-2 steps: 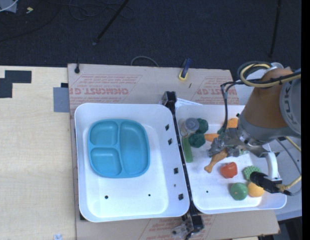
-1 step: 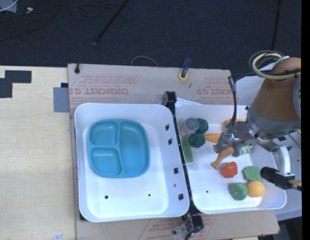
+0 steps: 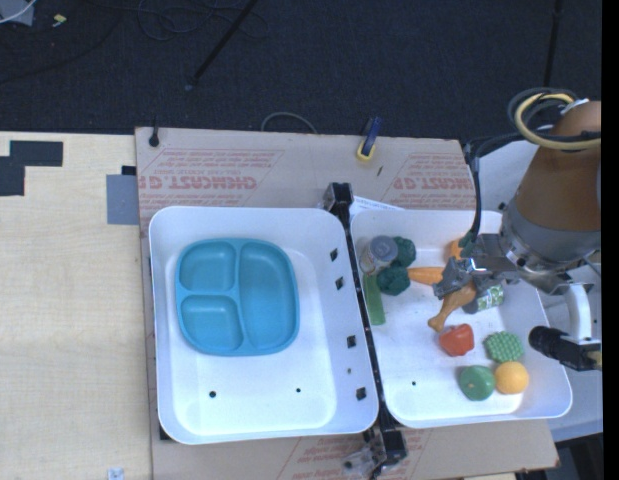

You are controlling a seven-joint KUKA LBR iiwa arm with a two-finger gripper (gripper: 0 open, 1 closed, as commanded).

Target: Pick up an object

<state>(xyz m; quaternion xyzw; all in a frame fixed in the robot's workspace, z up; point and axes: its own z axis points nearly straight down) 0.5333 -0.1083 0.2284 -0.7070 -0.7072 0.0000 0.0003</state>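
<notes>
Tabletop (image 3: 59,298): pale wood on the left, cardboard sheet under two white bins, dark floor with cables behind
Left bin (image 3: 189,408): carries a blue divided plate (image 3: 237,298) toward its left side, no loose objects around it
Right bin (image 3: 549,398): holds the candidates, crowded toward its middle and right edge
Near the divider: a green stick (image 3: 374,300) lying along the bin's left edge, beside a grey and dark green cluster (image 3: 391,261)
Middle: an orange carrot-like piece (image 3: 426,275), a tan piece (image 3: 445,314) below it, a red piece (image 3: 456,341)
Front right corner: green lump (image 3: 476,382), yellow-orange ball (image 3: 511,377), textured green piece (image 3: 504,346)
Hand (image 3: 467,280): low among the middle pieces; cannot tell whether it is apart or together, or clamped on anything
Risk: pieces lie touching, so a close could catch two or pinch an edge and slip
Risk: rounded toys may roll away under a glancing contact
Risk: hand sits near the carrot tip, so an off-centre grip could tip out on lifting
</notes>
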